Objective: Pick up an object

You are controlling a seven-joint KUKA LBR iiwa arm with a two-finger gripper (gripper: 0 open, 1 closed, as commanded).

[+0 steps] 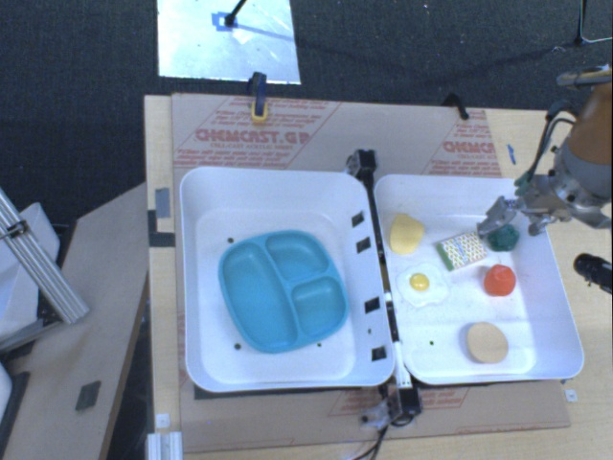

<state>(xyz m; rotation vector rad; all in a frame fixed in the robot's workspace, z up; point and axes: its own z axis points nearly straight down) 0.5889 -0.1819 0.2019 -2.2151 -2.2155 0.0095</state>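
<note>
The right bin [560, 329] holds several small items: a yellow lump [406, 233], a toy fried egg [422, 285], a green-and-white patterned block [462, 249], a red round piece [499, 280], a tan disc [487, 342] and a dark green piece [504, 239]. My gripper [513, 220] hangs over the far right part of this bin, open, with the grey fingers [495, 218] spread just above the dark green piece. Nothing is held between them. The arm partly covers the dark green piece.
The left bin [206, 195] holds a blue divided plate [283, 288]. A black clip strip [369, 257] runs along the wall between the bins. A yellow clamp [259, 99] stands at the bench's far edge.
</note>
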